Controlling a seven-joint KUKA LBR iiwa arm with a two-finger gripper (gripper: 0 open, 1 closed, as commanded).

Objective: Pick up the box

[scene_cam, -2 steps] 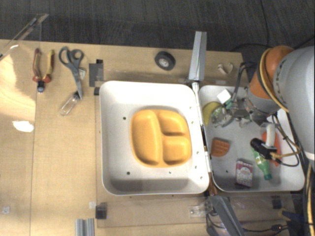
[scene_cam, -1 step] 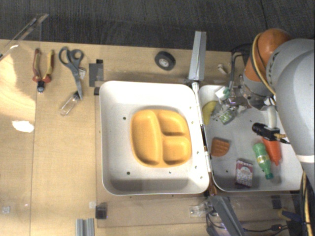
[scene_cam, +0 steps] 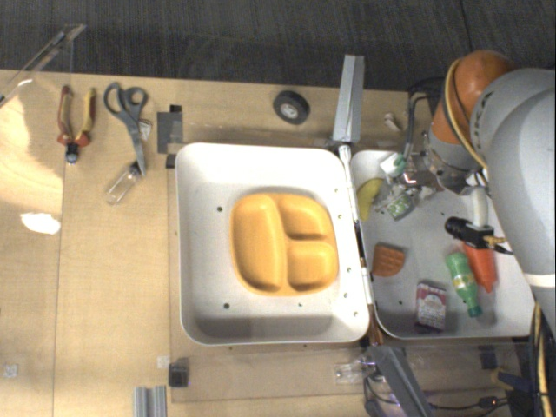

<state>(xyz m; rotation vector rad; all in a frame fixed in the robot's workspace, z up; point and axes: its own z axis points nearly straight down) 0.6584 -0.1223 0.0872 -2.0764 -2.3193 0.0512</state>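
Box (scene_cam: 432,306) (small, maroon) is lying near the right bin's (scene_cam: 512,320) front edge, while the arm (scene_cam: 512,137) is reaching over the bin's far end; whether its jaws are open I cannot tell.

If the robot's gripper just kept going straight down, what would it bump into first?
Probably the crumpled green-and-white packet right below the gripper, beside the yellow banana in the right bin. Depth is hard to judge, so it may already touch it.
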